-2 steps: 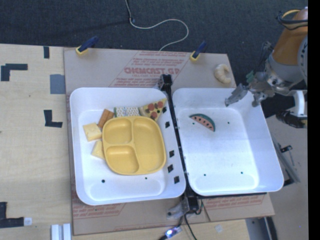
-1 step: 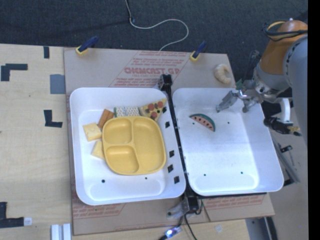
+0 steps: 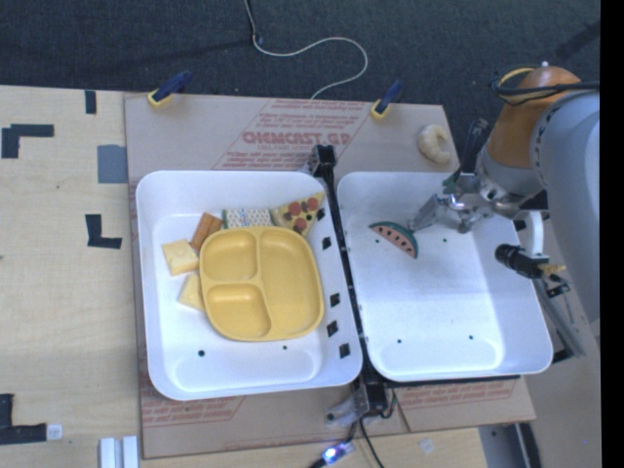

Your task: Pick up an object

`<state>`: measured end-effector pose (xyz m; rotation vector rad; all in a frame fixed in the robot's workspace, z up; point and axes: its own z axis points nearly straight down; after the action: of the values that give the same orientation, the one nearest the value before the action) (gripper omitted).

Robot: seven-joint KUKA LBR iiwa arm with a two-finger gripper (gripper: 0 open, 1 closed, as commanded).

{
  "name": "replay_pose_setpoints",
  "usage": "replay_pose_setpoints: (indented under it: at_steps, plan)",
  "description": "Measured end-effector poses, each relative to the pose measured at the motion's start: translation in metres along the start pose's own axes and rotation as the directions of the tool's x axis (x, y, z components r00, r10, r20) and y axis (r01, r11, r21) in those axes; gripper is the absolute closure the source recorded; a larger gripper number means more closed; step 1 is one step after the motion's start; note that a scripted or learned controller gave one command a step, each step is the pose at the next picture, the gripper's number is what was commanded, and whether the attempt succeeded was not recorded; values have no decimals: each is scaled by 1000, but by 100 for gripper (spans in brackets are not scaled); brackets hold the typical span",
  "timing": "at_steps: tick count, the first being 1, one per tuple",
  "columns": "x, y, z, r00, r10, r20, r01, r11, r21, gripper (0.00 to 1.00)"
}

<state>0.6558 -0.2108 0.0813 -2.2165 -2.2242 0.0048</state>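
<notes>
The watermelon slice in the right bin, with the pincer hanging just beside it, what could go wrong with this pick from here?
1. The watermelon slice lies flat on the right bin's floor, so the pincer may slide over it rather than get under an edge.
2. The pincer sits to the slice's right, not over it; closing there would likely catch nothing.
3. A sideways nudge could push the slice toward the divider between the bins.

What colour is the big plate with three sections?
Yellow. The plate shows clearly in the camera view, lying in the left bin.
</notes>
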Motion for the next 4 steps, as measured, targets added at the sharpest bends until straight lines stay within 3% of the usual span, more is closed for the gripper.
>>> replay_pose_setpoints:
  at_steps: [1, 4]
  plan:
    - [0, 2, -14, 1000, -1, 3, 1, 1000, -4, 100]
    - [-3, -4, -146, 1000, 2, -1, -2, 1000, -6, 100]
